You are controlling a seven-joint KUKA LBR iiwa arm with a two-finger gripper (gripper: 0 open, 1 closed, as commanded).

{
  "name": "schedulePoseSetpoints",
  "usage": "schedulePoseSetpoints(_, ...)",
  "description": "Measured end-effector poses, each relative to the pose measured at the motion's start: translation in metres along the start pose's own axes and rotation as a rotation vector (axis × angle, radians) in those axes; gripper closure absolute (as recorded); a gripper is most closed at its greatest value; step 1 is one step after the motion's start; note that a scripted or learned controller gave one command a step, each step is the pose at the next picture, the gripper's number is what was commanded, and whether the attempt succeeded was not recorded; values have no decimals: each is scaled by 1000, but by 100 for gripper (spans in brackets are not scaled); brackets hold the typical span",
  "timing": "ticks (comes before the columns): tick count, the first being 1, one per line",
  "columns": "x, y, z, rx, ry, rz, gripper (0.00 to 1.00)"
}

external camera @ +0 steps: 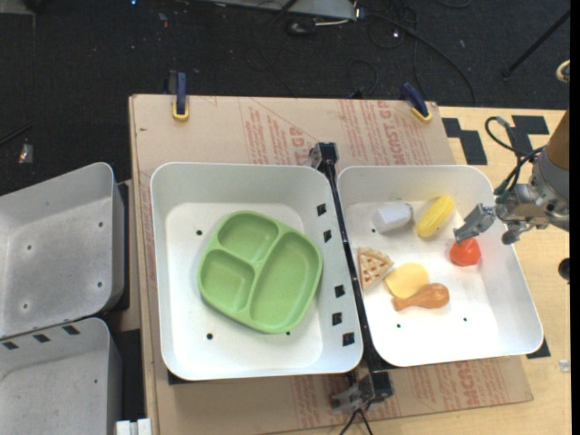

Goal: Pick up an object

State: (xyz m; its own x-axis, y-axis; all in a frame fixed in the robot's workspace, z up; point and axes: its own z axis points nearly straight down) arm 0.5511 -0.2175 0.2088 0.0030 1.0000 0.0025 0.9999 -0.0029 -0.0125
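Two white bins sit side by side. The left bin (172, 270) holds one green plate (261, 270). The right bin (507, 324) holds five toys: one drumstick (417, 290) lying left-to-right, one corn (435, 216) tilted far-right, one grey block (393, 217), one waffle (372, 266), and one red tomato (465, 253). The gripper (494, 223) hangs just above the tomato, fingers maybe spread, holding nothing.

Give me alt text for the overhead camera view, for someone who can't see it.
A robot gripper reaches in from the right, open just above a red tomato in the right white bin, which also holds corn, a grey block, a waffle piece and a chicken drumstick. The left white bin holds a green divided plate.
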Motion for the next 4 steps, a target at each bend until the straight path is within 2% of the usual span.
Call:
schedulePoseSetpoints(1, 1, 3, -7, -12, -3, -4, 0)
schedulePoseSetpoints(3, 2, 4, 111, -9, -1, -1, 0)
schedulePoseSetpoints(4, 1, 5, 97, -14, -3, -2, 100)
